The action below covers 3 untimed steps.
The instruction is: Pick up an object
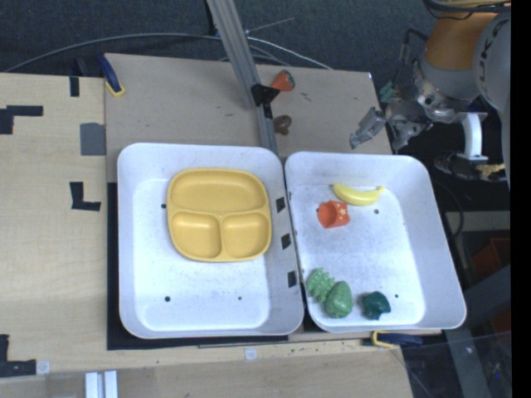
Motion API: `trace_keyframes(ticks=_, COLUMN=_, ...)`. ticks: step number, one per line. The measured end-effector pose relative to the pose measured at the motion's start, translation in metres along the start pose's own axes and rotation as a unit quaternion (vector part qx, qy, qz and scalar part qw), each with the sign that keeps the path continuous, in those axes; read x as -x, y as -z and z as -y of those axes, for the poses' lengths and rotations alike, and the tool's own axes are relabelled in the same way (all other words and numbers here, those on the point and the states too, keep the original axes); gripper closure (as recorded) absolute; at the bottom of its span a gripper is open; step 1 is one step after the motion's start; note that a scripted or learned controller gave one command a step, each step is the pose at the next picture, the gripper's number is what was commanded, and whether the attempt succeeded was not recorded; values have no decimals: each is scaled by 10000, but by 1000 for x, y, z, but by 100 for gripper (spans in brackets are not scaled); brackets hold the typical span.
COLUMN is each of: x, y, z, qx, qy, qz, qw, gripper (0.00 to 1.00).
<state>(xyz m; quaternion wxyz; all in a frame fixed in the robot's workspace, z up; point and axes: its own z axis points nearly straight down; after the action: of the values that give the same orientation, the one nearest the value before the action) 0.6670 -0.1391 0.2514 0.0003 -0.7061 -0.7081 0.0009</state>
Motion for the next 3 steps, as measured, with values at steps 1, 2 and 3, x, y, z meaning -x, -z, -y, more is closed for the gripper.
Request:
trace_keyframes(ticks=1, x=0, y=0, z=0, qx=-1, qy=-1, qz=2, qw=10000, gripper=0)
trace_keyframes(ticks=2, x=-4, y=-44, z=1, qx=-19, qy=2, qz=1, qw=10000, gripper=0)
trace_keyframes(ticks=3, x=-6, y=-109, z=4, qx=-32, qy=-2, qz=-3, qw=10000, gripper=0)
